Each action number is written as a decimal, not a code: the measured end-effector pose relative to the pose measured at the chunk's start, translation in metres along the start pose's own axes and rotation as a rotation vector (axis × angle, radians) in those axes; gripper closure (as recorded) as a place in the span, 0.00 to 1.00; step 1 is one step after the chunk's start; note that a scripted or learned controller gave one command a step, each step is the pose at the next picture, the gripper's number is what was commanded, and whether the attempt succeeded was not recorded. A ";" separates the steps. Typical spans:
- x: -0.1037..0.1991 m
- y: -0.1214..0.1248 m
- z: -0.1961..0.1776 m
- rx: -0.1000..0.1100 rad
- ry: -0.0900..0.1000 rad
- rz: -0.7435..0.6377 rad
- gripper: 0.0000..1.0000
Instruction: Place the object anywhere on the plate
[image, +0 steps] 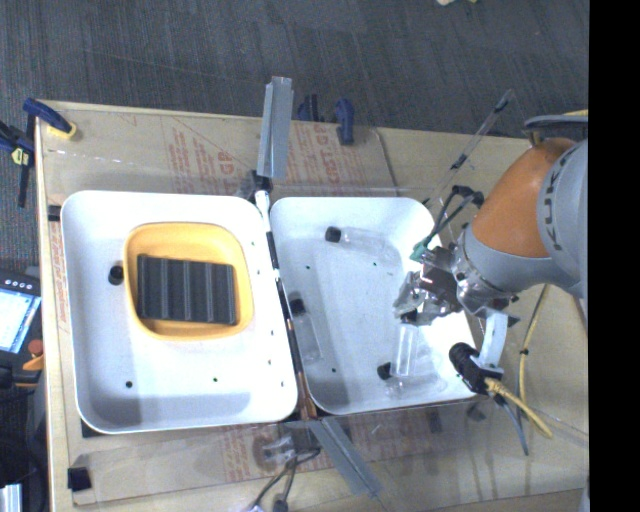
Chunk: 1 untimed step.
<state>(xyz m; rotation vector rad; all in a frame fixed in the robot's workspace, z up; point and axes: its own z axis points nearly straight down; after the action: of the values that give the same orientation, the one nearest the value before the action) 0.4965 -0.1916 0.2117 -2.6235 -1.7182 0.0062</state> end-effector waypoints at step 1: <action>0.042 -0.027 0.013 0.000 0.000 -0.262 1.00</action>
<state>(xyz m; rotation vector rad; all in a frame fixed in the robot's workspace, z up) 0.4882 -0.1422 0.1984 -2.3769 -2.0457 0.0053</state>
